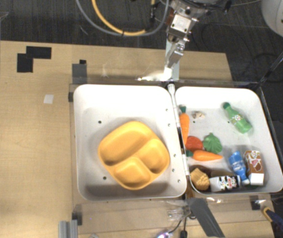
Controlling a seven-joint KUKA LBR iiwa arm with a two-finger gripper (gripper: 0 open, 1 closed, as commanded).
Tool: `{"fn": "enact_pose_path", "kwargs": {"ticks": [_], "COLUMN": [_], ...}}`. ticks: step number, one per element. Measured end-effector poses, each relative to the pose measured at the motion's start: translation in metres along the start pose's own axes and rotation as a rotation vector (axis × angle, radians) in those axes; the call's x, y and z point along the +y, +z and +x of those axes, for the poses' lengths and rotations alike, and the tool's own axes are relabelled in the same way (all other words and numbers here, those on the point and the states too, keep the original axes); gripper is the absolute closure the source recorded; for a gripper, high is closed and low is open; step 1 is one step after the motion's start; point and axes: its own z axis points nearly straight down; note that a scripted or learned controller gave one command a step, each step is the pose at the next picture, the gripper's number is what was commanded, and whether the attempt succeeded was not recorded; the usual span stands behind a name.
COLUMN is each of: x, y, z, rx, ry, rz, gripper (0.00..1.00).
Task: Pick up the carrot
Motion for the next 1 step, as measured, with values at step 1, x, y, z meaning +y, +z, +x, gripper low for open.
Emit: {"fn": "enact_pose_path", "kwargs": {"ticks": [1], "x": [-0.0460], "y": [0.0005], "z": [0.0104], "rx": [0.000], "ry": [-0.168], "rz": [0.001], "gripper": [1.00]}}
